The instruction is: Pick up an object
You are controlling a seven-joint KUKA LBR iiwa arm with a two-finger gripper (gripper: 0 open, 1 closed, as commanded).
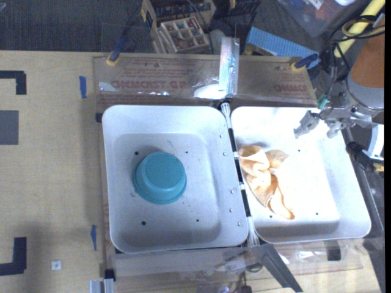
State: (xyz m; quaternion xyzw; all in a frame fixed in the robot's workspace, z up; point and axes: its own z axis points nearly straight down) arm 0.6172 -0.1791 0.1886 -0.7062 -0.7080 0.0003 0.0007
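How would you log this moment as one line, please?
claw: open, above right bin's far edge | cloth: right bin, ungrasped | blue bowl: left bin

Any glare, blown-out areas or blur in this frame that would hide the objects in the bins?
Camera view: the right bin is washed out nearly to pure white, flattening its floor, yet the orange cloth reads clearly; the left bin is evenly lit, with the teal bowl sharp; the end effector looks soft, small and low in contrast.

we see red lettering on the clear plastic sheet (160, 81) behind the left bin and on the one (278, 83) behind the right; neither is legible.
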